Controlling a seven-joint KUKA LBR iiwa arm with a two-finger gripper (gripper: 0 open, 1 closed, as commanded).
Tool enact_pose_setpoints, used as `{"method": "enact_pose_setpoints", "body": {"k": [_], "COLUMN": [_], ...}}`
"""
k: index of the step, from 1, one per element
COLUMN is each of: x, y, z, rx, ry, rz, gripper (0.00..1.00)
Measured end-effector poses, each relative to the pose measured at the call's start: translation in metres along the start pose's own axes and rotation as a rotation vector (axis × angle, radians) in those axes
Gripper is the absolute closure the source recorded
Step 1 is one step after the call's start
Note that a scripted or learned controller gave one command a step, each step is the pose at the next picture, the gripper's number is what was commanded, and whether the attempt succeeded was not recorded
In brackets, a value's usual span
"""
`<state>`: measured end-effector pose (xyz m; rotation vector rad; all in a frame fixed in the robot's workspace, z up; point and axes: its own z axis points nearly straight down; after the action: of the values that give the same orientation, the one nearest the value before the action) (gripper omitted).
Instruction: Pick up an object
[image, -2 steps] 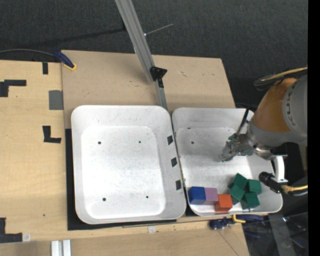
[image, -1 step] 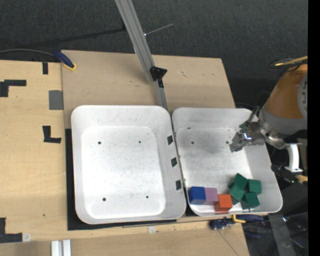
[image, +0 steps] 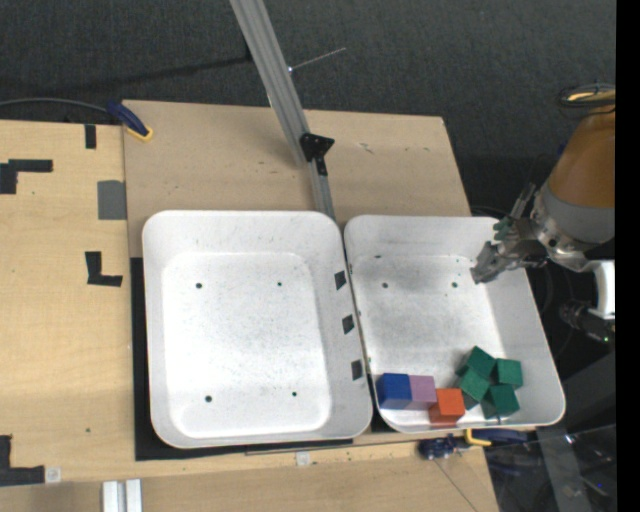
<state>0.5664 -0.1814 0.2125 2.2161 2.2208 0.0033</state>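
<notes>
Camera view, looking down at a slant on the counter (image: 250, 150).

Two shallow white bins side by side on a light wooden top. Left bin (image: 160, 300): bare white floor with a few dark dots.

Right bin (image: 420, 290): used as landmark from here on. Cluster of small blocks packed along its near edge and near right corner. From left to right: blue block (image: 394, 389), pale purple block (image: 423, 388) touching it, orange block (image: 449, 404) just beside the purple one and slightly nearer the rim. Green blocks (image: 490, 379) in a tight pile at the near right corner, several pieces touching or overlapping, exact count hard to tell.

Gripper (image: 487, 266) at the right bin's far right area, over the rim side, well apart from the block cluster. Grey arm with orange band (image: 590, 170) entering past the bin's right edge. Fingers too small and dark to read; cannot tell whether released or clenched. No block seen between them.

Grey metal rail (image: 280, 80) running diagonally from the top toward the gap between the bins, black bracket (image: 316, 147) on it beyond the right bin's far left corner.

Black tape marks (image: 97, 268) on the counter, far to the left of the right bin.
</notes>
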Motion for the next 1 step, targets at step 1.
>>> {"method": "enact_pose_setpoints", "body": {"k": [1], "x": [-0.0094], "y": [0.0007], "z": [-0.0581], "rx": [-0.001], "ry": [-0.001], "rz": [0.001], "gripper": [1.00]}}
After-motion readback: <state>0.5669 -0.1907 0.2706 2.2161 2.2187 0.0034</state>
